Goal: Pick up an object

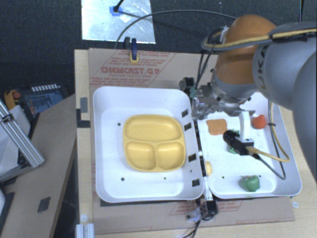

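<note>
Camera view: the grey arm (287,68) reaches in from the right, with the pincer (199,108) low at the far-left corner of the right bin (292,182), hard by the divider. Can't tell if it's apart or together, or touching anything. Left of it, the left bin (106,182) holds a yellow divided tray (153,143). Just right of the pincer and a bit nearer the camera lies a flat orange piece (217,127), slightly wider across the view, no obvious pointing end. Farther right is a red lump (258,121), and a green lump (250,183) sits well toward the camera.

Light: even, bright, overhead. Shadows: soft, faint. Glare: on silver sheet (116,11); white bins (109,182) slightly washed. Focus: mildly soft, grainy; near arm (292,68) blurred
</note>
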